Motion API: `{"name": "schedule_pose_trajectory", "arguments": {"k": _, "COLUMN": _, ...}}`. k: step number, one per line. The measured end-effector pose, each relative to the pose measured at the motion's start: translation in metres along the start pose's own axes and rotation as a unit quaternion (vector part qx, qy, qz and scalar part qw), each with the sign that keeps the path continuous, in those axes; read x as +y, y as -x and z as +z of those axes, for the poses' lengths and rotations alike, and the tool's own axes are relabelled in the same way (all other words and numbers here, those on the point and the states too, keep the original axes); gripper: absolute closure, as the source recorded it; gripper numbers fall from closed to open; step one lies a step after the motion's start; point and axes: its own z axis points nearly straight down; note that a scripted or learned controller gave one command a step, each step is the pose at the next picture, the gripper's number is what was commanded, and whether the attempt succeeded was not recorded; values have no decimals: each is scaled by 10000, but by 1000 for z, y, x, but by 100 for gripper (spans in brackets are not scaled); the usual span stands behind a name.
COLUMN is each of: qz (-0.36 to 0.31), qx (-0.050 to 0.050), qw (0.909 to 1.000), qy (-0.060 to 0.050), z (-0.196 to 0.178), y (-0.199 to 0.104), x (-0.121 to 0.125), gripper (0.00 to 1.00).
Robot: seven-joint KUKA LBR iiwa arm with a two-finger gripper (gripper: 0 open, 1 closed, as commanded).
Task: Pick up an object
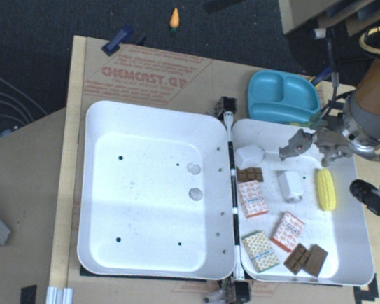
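A ridged yellow corn cob (324,188) lies in the right bin (354,236), just below the gripper (314,149), whose two grey fingers stand apart, clasping nothing. Around it sit a small white block (290,185), glossy printed packets (253,198) and brown chocolate squares (305,258). A smooth blue divided plate (283,96) rests behind the bin.

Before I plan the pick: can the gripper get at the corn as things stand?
Probably yes. The corn lies alone near the right bin's right side, nothing on top of it, and the gripper is just above-left of it in the view.
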Motion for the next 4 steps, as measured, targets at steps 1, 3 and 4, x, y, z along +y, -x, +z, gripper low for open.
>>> {"name": "schedule_pose_trajectory", "arguments": {"k": 1, "qz": 8, "qx": -2, "qw": 10000, "qy": -10, "z": 95, "y": 63, "x": 25, "gripper": 0}}
{"name": "schedule_pose_trajectory", "arguments": {"k": 3, "qz": -26, "qx": 55, "qw": 10000, "qy": -3, "z": 143, "y": 112, "x": 57, "gripper": 0}}
{"name": "schedule_pose_trajectory", "arguments": {"k": 4, "qz": -24, "qx": 12, "qw": 10000, "qy": 13, "z": 132, "y": 115, "x": 57, "gripper": 100}}
